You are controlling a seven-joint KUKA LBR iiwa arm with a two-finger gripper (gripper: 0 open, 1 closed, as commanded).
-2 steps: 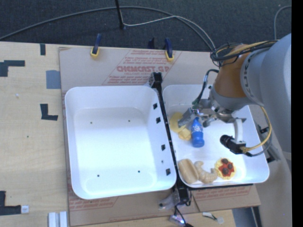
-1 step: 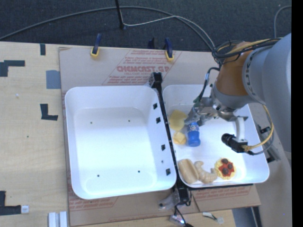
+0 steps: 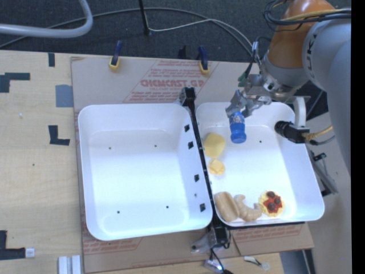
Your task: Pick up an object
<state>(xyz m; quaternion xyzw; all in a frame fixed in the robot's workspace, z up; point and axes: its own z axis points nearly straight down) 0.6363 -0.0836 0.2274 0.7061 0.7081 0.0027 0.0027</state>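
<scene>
Hanging over the right bin, the gripper is clamped on a blue bottle. Two yellow pieces lie just beside the divider.

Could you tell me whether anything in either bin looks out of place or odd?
Nothing looks spilled or damaged. The blue bottle hangs tilted from the tool above the right bin.
</scene>
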